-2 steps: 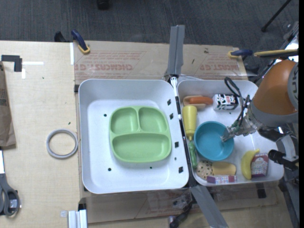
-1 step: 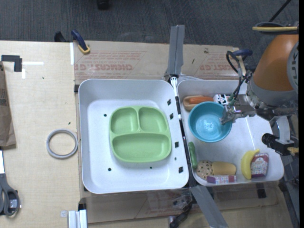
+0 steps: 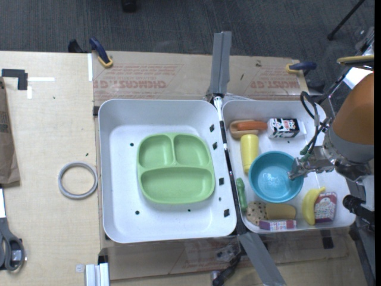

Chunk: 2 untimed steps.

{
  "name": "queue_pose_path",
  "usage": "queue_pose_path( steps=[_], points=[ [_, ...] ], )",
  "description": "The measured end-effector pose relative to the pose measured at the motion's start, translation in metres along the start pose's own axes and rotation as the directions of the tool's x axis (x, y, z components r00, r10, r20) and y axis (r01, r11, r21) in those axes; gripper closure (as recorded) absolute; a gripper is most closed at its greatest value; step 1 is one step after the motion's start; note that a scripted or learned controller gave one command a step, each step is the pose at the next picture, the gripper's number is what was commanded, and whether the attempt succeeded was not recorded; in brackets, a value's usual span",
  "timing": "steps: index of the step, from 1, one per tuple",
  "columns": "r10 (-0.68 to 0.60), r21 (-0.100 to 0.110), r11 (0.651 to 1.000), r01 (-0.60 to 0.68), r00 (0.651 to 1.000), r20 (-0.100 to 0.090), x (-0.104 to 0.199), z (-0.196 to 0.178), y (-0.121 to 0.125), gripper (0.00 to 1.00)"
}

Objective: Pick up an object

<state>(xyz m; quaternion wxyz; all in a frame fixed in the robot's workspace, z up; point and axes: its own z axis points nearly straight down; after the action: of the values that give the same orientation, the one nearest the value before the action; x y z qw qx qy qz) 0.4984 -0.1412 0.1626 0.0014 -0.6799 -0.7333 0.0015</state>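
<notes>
The blue bowl [image 3: 274,177] sits in the middle of the right bin [image 3: 296,107], with the gripper [image 3: 296,172] at its right rim; whether the gripper is apart or together cannot be told from this slant. Around the bowl lie a yellow cylinder [image 3: 249,150], a hot dog [image 3: 249,126], a small cow-patterned carton [image 3: 283,127], a banana [image 3: 309,206], a cookie [image 3: 256,212] and a pink box [image 3: 277,224], whose printing is too small to read. The left bin [image 3: 113,177] holds a green divided plate [image 3: 175,168], and the cardboard [image 3: 149,79] behind the bins bears red upside-down lettering that cannot be made out.
</notes>
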Motion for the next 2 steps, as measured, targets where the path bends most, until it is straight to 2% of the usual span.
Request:
queue_pose_path(
  steps=[1,2],
  points=[
    [-0.321,-0.003,0.947,0.321,0.947,0.002,0.033,-0.096,0.016,1.00],
    [-0.457,-0.002,0.889,0.457,0.889,0.003,-0.024,-0.205,0.033,1.00]
  ],
)
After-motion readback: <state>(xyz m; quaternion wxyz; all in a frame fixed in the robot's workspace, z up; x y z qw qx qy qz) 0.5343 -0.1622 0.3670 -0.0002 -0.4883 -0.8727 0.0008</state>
